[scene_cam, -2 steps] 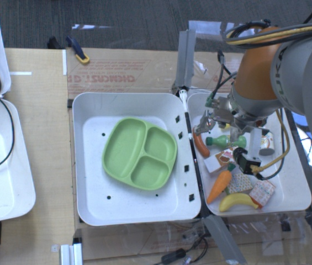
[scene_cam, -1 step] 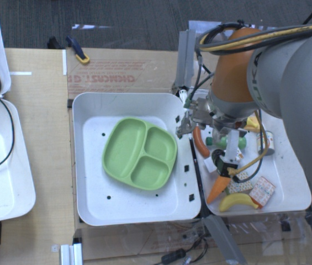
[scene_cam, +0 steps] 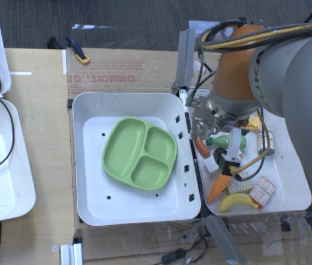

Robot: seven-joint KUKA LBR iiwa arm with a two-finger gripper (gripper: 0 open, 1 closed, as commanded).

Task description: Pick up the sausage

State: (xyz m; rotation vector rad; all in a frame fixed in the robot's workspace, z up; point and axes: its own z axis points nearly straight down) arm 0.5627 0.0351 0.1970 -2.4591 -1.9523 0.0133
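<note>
Grey arm (scene_cam: 288, 54) w/ orange band is seen nearest, bent over the right bin (scene_cam: 294, 195). Gripper (scene_cam: 213, 134) is lowered by the bin's left wall; its state can't be told. Sausage (scene_cam: 200, 146) is seen just below it, beside carrot (scene_cam: 219, 185) & banana (scene_cam: 237, 202). Green plate (scene_cam: 139, 153) is set in the left bin (scene_cam: 89, 164).

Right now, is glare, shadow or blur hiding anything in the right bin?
Camera view: lighting is even, no strong glare on the white bins; the green plate is sharp. The arm itself covers much of the right bin and shades it softly. The sausage shows partly at the bin's left edge; carrot and banana are clear, slightly soft.
</note>
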